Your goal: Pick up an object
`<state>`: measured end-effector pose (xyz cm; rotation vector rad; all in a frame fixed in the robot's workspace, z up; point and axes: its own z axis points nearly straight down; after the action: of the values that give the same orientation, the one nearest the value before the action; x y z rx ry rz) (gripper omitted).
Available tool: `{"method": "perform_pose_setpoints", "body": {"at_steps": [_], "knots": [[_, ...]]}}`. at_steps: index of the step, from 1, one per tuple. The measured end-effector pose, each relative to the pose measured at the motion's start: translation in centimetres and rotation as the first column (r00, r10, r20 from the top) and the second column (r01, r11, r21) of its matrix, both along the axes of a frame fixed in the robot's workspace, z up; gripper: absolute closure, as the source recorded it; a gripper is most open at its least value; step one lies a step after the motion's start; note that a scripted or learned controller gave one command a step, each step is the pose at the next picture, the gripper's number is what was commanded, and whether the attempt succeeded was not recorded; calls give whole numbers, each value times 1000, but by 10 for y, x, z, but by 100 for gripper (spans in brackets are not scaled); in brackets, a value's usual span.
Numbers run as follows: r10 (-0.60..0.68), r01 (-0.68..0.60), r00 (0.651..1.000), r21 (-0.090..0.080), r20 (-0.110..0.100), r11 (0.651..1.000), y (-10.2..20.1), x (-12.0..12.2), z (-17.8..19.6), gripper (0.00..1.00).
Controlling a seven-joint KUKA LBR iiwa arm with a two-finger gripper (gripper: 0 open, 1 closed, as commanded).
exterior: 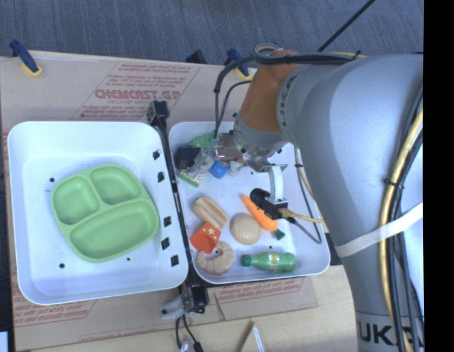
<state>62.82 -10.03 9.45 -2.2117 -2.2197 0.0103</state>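
Note:
My gripper (221, 157) is down in the far part of the right bin (315, 259), below the orange band of the arm (262, 101). It hovers over a cluster of small things: a blue piece (218, 171), a black piece (186, 157) and a green leafy piece (204, 141). The wrist hides what lies directly under it. Nearer the front lie a bread roll (210, 211), a round bun (246, 229), an orange carrot (260, 213), a red-orange block (205, 238), a doughnut (215, 259) and a green bottle (269, 261).
The left bin (25, 196) holds a green divided plate (105, 211). Black clips (168, 196) run along the wall between the bins. The arm's grey body fills the right side, and cables loop over the right bin's right edge. Cardboard lies under both bins.

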Motion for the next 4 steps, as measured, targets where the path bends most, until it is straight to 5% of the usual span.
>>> {"method": "perform_pose_setpoints", "body": {"at_steps": [1, 2, 3, 4], "knots": [[-7, 7, 999, 1, -47, 1000, 0, 18, -3, 0], [2, -2, 1000, 2, -10, 1000, 6, 26, 9, 100], [3, -3, 1000, 1, -11, 1000, 5, 26, 9, 0], [0, 0, 1000, 14, -10, 1000, -25, 27, -1, 0]]}}
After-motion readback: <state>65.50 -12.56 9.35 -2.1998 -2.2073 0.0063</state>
